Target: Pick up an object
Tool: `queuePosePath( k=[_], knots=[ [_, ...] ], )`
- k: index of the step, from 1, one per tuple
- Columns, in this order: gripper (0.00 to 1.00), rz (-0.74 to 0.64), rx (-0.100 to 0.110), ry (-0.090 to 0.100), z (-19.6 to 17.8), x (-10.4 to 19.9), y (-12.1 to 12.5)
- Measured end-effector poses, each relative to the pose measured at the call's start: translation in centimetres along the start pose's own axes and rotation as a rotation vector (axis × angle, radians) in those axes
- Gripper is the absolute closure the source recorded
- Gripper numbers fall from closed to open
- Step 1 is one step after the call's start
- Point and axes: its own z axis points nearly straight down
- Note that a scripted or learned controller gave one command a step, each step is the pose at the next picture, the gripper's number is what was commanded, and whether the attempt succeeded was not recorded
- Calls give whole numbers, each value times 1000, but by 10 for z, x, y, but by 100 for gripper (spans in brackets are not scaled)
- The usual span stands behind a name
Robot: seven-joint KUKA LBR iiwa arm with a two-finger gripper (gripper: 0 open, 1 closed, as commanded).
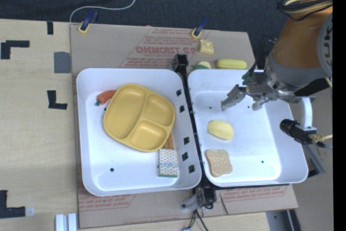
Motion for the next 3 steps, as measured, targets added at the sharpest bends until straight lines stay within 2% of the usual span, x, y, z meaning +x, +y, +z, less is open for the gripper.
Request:
queuePosePath(
  k=[1,2,3],
  knots=[
    [0,1,7,0,79,-9,25],
    [0,2,-7,-5,161,-4,5],
    [100,-2,-13,-1,146,-2,8]
  ],
)
